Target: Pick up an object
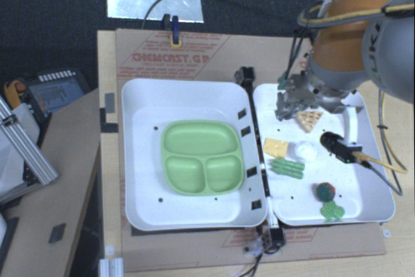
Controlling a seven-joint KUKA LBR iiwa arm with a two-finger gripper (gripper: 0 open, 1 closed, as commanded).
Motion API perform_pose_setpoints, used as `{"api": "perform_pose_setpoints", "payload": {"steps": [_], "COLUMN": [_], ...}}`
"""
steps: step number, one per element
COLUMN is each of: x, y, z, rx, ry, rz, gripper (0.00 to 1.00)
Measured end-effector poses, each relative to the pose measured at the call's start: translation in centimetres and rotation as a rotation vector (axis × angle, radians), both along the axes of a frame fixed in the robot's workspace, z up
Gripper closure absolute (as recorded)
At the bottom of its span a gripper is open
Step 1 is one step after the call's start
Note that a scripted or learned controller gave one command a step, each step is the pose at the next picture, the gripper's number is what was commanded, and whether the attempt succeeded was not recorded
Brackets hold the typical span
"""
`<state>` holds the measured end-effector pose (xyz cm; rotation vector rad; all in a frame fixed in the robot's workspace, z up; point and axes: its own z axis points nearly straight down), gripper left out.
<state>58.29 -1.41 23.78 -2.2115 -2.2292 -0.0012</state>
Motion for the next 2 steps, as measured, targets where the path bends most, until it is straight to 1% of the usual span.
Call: {"api": "perform_pose_setpoints", "payload": {"steps": [1, 2], "x": [-2.6, -5.4], "y": [4.9, 9.7], "z": [0.7, -1.1], "rx": [0.0, 0.0], "ry": [0.0, 0.002], "rz": [0.001, 0.0], "gripper": [1.0, 1.0]}}
